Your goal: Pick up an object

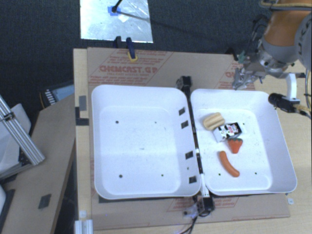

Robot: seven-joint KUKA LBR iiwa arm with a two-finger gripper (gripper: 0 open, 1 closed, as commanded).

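Sausage (228, 164) in right bin (273, 130), long axis diagonal, upper-left to lower-right.

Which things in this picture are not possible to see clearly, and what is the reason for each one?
- Gripper, camera view: small and dark above the right bin's far rim; whether its fingers are open or shut cannot be told.
- Arm: cut off by the top and right edges.
- Black-and-white packet: its print is too small to read.
- Red object: partly tucked against the packet; its kind is unclear.
- Cardboard lettering: faint, hardly legible.
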